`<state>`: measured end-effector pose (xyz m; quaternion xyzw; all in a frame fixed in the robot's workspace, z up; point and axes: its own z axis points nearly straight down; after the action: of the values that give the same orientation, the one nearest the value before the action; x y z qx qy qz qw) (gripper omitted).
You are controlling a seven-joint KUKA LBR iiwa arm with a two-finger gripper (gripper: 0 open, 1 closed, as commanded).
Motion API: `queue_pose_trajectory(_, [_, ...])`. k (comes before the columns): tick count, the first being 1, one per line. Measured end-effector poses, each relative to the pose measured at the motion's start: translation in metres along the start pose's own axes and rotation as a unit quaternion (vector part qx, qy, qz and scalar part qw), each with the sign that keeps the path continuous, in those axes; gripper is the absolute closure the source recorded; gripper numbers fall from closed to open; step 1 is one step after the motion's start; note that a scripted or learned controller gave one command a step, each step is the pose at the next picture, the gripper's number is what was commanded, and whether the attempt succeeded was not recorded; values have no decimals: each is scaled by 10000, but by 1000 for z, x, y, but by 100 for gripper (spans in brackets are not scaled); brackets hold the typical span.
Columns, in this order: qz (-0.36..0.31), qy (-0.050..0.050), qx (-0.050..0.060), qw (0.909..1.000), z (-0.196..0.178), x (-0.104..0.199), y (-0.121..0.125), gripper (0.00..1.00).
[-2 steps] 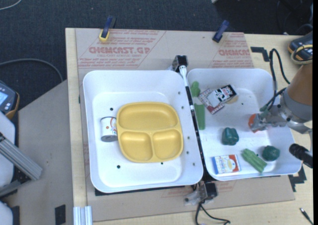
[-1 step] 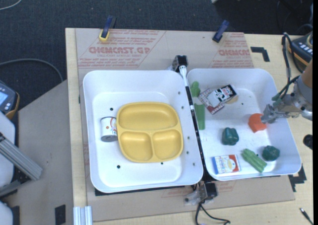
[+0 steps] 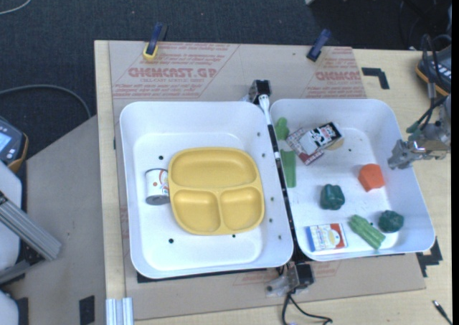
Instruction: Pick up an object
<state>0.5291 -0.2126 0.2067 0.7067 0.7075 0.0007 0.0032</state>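
Okay, you're looking at loose objects sitting in the right bin (image 3: 387, 117), any of them a pick candidate. Take the orange block (image 3: 371, 176) as your landmark: it is lying in that bin's right half. Just left and below it a dark green pepper (image 3: 331, 196) is resting. Up and left of the block a small milk carton (image 3: 314, 141) is lying on its side. Below the block a light green vegetable (image 3: 366, 231) is sitting beside a dark green lump (image 3: 391, 221), with a flat white card (image 3: 326, 237) further left. The gripper (image 3: 403, 156) is hanging just right of the block, over the bin's right rim, holding nothing you can see; jaw spread cannot be told. Far left of the block, the left bin (image 3: 136, 130) is carrying a yellow divided tray (image 3: 214, 190) and a small can (image 3: 155, 186).
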Motion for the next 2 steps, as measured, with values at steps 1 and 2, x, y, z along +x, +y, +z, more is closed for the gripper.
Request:
queue_pose_trajectory(1, [-1,4,9,10000,-18,0,1,100])
queue_pose_trajectory(2, [-26,21,19,10000,-9,54,26,100])
